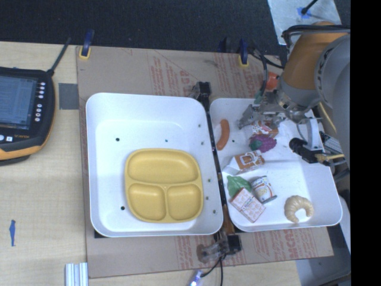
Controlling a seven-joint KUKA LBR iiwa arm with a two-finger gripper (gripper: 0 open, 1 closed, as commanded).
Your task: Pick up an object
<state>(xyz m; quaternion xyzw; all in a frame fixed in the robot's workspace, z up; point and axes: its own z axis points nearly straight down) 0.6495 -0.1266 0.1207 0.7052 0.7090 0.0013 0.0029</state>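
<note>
**Gripper low in the right bin**

We see the gripper (pixel 262 121) down in the right bin (pixel 321 219), just above a purple object (pixel 262 142) (touching or not, we cannot tell). Whether it grips anything, we cannot tell. A sausage (pixel 222 134) lies nearby; a croissant (pixel 298 208) sits well apart. A yellow tray (pixel 164 185) fills the left bin (pixel 101 159).

A robotics lab: clamped cardboard (pixel 149 64) on the bench, teach pendant (pixel 24 112) alongside.

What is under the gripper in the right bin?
A purple toy lies just below the gripper, partly covered by it, so its top end is hidden. Whether the gripper touches it cannot be told. A sausage lies apart to its left.
</note>
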